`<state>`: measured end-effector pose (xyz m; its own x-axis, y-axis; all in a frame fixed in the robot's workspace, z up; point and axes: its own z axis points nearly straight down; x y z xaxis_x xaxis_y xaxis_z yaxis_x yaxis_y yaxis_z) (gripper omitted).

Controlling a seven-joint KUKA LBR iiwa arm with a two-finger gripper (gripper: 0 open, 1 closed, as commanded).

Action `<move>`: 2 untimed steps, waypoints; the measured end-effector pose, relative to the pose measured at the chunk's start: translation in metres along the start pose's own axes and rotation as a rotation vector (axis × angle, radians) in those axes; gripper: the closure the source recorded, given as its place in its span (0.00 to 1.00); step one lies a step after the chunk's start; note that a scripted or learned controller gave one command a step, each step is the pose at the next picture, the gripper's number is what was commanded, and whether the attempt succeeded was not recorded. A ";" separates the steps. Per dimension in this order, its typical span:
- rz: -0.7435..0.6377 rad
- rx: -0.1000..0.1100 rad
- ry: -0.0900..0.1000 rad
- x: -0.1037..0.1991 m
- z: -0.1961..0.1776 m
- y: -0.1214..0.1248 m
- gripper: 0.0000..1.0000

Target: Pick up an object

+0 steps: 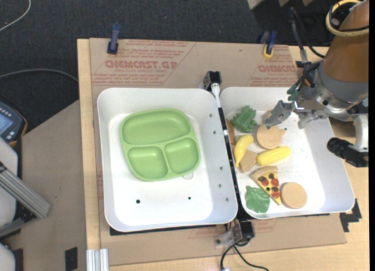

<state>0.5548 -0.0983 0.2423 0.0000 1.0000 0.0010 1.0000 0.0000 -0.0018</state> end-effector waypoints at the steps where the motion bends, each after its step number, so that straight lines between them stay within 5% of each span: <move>1: -0.004 -0.009 0.000 0.039 -0.086 -0.060 0.00; 2: -0.001 -0.006 -0.002 0.037 -0.091 -0.057 1.00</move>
<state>0.4975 -0.0618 0.3339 -0.0008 1.0000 -0.0005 1.0000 0.0008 0.0041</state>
